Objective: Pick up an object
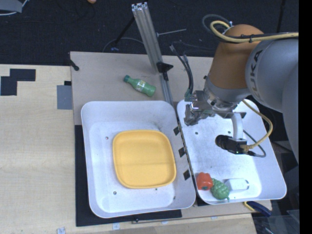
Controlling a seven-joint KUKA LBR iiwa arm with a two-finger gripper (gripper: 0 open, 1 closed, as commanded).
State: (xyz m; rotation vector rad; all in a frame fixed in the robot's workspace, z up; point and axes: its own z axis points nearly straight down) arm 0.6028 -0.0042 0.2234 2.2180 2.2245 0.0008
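Two shallow white plastic bins: gripper point(191, 115) hovers by the right bin's point(273, 179) far-left corner, can't tell its finger state. Red-and-green toy pepper point(212, 185) hugs the near edge, open floor between.

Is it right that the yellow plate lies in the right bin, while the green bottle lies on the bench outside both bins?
Not quite. The camera view shows the yellow plate in the left bin, not the right bin. The rest holds: the green bottle lies on the bench outside both bins.
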